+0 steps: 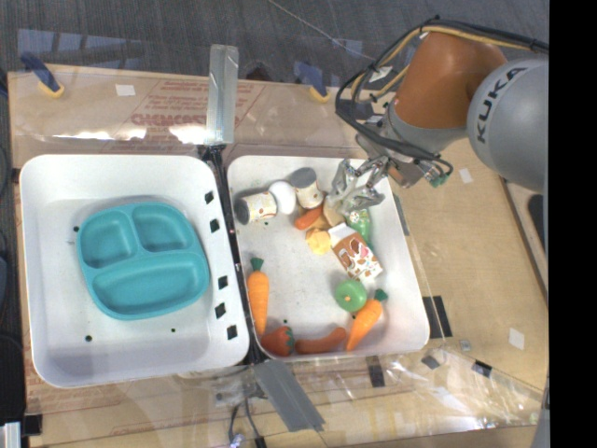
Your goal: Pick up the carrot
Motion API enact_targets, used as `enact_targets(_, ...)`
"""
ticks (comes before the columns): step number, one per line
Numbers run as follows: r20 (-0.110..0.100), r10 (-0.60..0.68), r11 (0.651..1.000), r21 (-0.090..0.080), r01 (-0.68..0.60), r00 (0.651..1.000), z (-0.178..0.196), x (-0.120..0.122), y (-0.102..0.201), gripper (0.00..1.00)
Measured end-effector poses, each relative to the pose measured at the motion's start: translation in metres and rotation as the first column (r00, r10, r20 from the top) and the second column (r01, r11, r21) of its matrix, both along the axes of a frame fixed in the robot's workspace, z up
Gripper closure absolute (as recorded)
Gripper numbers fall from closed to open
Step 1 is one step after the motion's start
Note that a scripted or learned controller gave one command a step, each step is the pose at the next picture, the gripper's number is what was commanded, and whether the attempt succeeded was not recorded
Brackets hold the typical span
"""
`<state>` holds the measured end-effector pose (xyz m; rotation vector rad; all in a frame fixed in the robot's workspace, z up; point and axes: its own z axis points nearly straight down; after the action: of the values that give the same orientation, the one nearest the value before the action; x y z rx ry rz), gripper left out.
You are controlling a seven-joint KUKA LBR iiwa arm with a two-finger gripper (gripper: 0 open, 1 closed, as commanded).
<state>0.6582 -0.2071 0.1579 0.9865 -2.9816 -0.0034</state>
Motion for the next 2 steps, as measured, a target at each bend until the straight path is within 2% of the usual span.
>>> enact_targets(1, -0.003, 0.192, 0.981, 0.002, -0.192, 0.981, -0.002, -0.013, 0.000, 1.00)
enact_targets(2, 0.002, 0.296, 0.955, 0.000, -0.296, 0.955, 0.012, 0.000, 0.000, 1.00)
